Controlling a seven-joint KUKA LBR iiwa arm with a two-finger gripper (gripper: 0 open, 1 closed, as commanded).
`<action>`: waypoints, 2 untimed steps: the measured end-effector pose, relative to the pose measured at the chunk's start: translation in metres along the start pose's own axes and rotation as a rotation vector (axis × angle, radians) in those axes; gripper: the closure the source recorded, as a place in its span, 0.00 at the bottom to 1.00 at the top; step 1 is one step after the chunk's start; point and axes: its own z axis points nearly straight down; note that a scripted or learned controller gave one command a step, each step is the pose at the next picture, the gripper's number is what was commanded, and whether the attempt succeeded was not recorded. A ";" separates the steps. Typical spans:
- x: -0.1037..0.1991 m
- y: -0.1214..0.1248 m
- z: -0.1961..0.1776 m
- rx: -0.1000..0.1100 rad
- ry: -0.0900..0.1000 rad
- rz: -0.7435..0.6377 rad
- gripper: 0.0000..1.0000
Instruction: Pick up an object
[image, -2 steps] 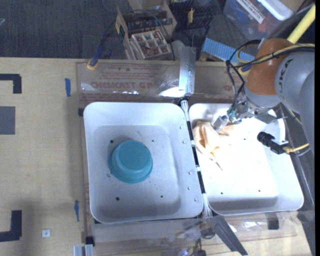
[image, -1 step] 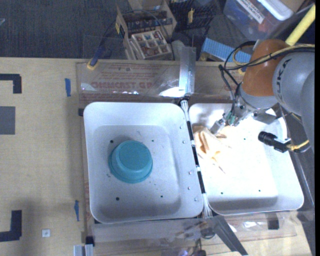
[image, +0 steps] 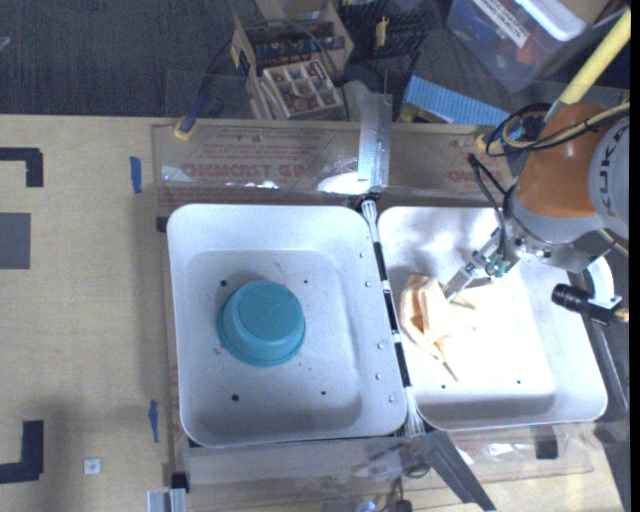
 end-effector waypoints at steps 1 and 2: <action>-0.050 0.004 0.016 -0.003 -0.006 0.298 0.00; -0.001 0.001 0.016 -0.002 -0.001 0.204 0.00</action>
